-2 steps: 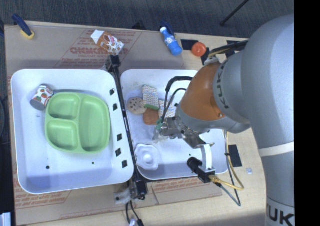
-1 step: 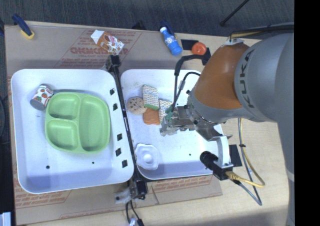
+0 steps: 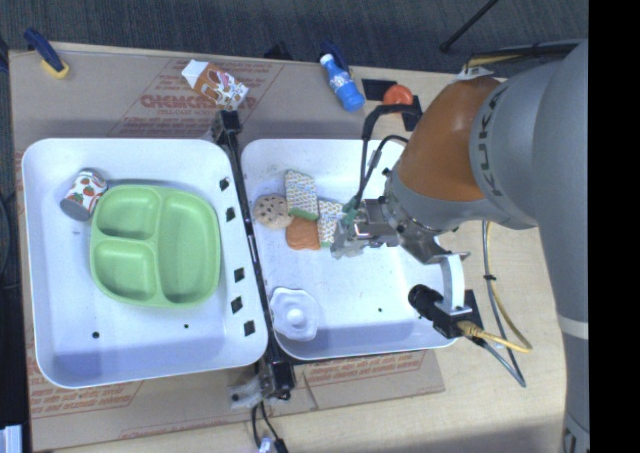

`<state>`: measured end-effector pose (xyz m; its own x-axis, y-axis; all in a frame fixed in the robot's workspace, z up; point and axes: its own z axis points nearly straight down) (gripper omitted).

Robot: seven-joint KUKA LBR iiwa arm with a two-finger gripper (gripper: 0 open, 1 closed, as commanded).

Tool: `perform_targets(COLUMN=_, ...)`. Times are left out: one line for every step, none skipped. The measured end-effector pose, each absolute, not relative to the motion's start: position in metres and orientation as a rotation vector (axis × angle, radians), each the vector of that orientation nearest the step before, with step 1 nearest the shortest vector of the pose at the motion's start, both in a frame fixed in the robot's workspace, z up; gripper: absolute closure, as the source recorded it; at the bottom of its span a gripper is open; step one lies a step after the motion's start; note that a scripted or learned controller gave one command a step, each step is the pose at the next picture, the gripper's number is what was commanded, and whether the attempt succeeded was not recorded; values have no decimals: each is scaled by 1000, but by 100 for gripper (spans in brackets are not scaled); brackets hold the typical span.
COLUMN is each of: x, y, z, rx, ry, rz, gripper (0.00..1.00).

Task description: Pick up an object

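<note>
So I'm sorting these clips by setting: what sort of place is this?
Most likely a robotics lab bench set up for grasping trials: two white bins side by side on cardboard, the KUKA arm reaching in, and toy food such as a cookie as props.

You see the gripper [image 3: 349,234] low in the right bin [image 3: 350,326], beside a cluster of toy foods: a cookie [image 3: 269,208], an orange piece [image 3: 303,233] and a patterned piece [image 3: 300,191]. The left bin [image 3: 50,271] holds a green divided plate [image 3: 156,244].
</note>
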<state>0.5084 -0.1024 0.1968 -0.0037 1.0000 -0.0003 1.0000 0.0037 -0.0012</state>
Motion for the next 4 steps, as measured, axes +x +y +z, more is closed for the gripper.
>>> perform_targets(x=508, y=-102, z=197, rx=-2216, ry=-2226, rz=1, gripper=0)
perform_targets(x=508, y=-102, z=197, rx=-2216, ry=-2226, rz=1, gripper=0)
perform_targets(x=507, y=-54, z=264, rx=-2215, ry=-2229, rz=-3, gripper=0)
perform_targets(x=514, y=-100, z=137, rx=-2211, ry=-2223, rz=8, gripper=0)
